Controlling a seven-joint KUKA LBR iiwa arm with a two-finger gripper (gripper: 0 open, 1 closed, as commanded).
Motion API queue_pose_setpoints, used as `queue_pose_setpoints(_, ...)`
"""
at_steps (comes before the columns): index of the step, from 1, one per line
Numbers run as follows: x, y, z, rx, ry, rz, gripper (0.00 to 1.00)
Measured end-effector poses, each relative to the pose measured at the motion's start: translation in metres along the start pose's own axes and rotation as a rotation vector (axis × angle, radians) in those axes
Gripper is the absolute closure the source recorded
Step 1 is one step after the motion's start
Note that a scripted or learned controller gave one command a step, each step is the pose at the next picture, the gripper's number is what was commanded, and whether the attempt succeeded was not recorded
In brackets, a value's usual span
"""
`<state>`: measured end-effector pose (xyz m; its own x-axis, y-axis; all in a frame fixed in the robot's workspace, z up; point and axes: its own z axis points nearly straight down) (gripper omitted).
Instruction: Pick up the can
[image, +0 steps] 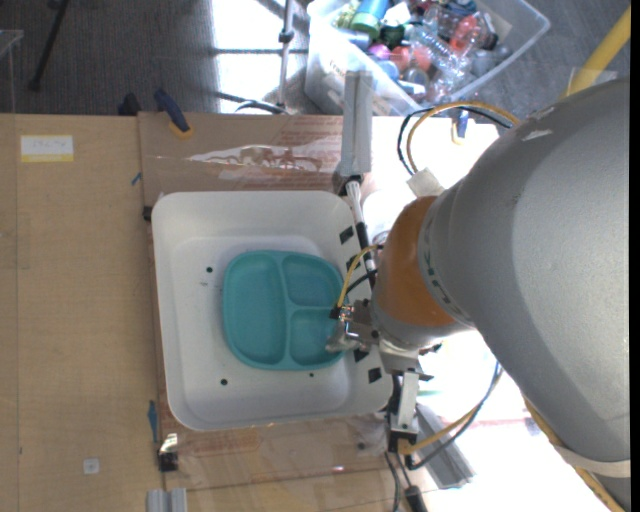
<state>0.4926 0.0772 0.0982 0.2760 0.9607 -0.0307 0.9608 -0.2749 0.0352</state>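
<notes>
The can, its look, pose and place, cannot be told.

Arm (545, 270): large rounded housing, smooth matte grey, with a paler highlight along its upper curve. Below the grey shell sits an orange band (415, 275), glossy, wrapping the narrower wrist section. At the band's lower edge a white flange (398, 350) with small dark fittings. A yellow cable (440, 112) loops above the housing beside a black cable; a white connector block (425, 184) sits where they meet the shell. A thin yellow wire (350, 285) runs down the wrist's left side to a small metallic fitting (343, 335). More black and yellow cabling (450, 430) trails beneath the arm. Tool itself too hidden behind the wrist to describe.
</notes>
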Motion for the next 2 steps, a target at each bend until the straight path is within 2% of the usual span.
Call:
queue_pose_setpoints(1, 0.0062, 0.0083, -0.0001, -0.010, 0.000, 0.376, 0.00)
queue_pose_setpoints(2, 0.0056, 0.0073, 0.0006, -0.007, -0.002, 0.313, 0.00)
